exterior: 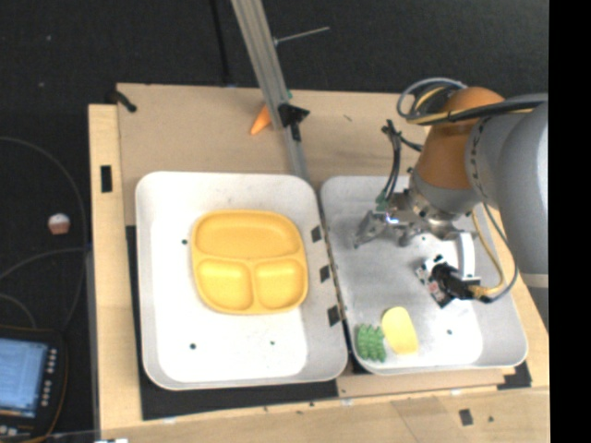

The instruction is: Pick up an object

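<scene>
- Two shallow white bins are being carried side by side on one desk (185, 137): a left bin (166, 340) and a right bin (499, 340).
- One yellow divided tray (247, 259), with three compartments, is lying flat near the middle of the left bin; nothing is being seen inside its compartments.
- Two loose objects are being counted in the right bin, both at its near edge: one pale yellow rounded piece (400, 329) and one small green knobbly piece (370, 341). They are lying just beside each other, the green one to the left, close to the bin's near-left corner.
- One arm (489, 164), grey with an orange band, is being seen reaching in from the right over the right bin's far half.
- The gripper (383, 227) is being held over the upper left part of the right bin, well apart from both loose objects. Whether the jaws are wide or narrow cannot be told; nothing is being seen between them.
- A black-and-white attachment with cabling (452, 280) is hanging below the wrist, between the arm and the yellow piece.
- One slanted metal post (263, 63) is rising from the desk behind the bins, with one small orange item (261, 121) just beside its base.
- One screen device (28, 377) and one small round object (59, 222) are lying off the desk at left.
</scene>
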`<state>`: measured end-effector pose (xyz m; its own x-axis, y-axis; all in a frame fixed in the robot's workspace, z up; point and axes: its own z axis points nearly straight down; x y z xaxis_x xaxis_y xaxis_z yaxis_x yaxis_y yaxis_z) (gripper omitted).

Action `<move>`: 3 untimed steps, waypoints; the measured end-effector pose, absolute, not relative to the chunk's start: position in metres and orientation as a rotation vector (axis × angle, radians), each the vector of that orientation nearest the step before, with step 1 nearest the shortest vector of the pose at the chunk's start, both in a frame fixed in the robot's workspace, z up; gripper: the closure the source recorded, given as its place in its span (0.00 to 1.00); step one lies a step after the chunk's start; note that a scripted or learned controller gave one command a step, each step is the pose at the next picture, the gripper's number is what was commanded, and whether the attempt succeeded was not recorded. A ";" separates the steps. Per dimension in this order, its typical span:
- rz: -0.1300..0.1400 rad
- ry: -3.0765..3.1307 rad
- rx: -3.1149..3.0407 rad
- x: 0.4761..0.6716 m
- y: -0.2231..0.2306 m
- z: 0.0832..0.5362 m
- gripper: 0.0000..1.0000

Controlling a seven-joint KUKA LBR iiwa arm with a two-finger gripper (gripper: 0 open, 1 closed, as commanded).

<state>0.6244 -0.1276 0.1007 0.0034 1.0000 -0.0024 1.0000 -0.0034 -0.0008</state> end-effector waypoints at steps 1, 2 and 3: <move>0.002 2.210 2.228 0.625 -0.129 0.113 1.00; 0.005 2.214 2.221 0.626 -0.134 0.158 1.00; 0.006 2.217 2.216 0.621 -0.134 0.220 1.00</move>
